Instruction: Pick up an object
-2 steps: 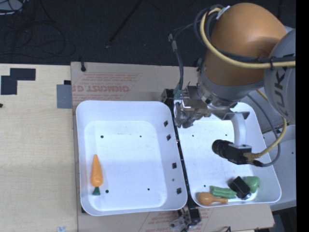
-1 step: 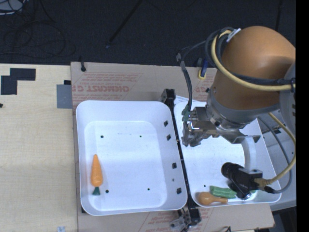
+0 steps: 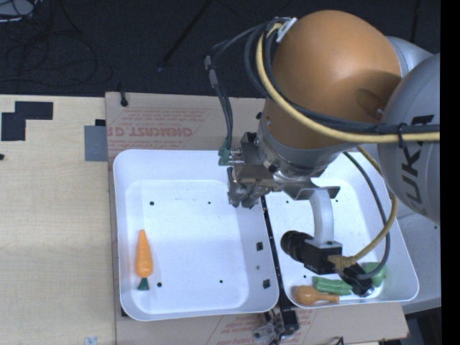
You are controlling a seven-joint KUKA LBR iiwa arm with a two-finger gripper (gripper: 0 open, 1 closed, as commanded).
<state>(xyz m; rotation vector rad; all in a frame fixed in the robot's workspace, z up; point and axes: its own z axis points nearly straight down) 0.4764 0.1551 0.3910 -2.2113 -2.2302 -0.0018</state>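
The claw [image 3: 243,187] hangs over the upper right corner of the left bin [image 3: 194,236], close to the wall shared with the right bin [image 3: 407,270]; how wide it stands cannot be told from above (the arm's bulk covers much of it), nor whether it touches anything. A toy carrot [image 3: 144,253] lies near the left bin's lower left corner, well apart from the claw; a green pod [image 3: 330,285] and a tan pear-shaped piece [image 3: 312,295] lie together along the right bin's lower edge; both bins rest on cardboard [image 3: 158,124] on the pale surface [image 3: 50,228].
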